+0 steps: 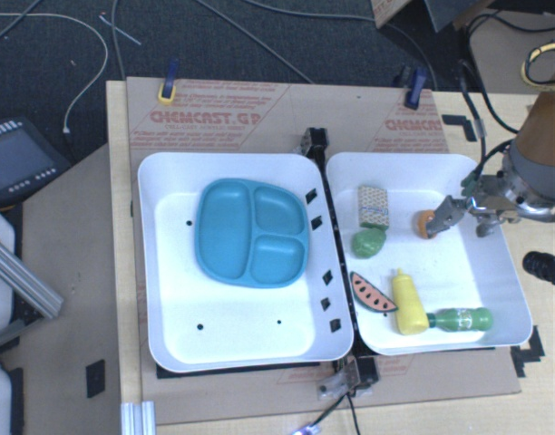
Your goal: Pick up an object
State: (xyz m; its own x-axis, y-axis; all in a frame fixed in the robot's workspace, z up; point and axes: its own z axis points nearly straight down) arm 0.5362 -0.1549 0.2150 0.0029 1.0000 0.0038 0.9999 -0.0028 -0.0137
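Note:
My gripper (462, 226) hangs over the right bin (495, 270) near its right wall, open, with nothing between its fingers. A small orange object (426, 223) lies just left of the left fingertip (441, 222), partly hidden by it. Further left a checkered block (374, 207) lies above a green lumpy toy (369, 242). Along the bin's front lie a watermelon slice (373, 294), a yellow bottle (407, 304) and a green bottle (461, 319).
The left bin (169, 315) holds a blue divided plate (253, 232). A black divider with clips (325, 243) runs between the bins. Cables and a box stand beyond the bench at the back.

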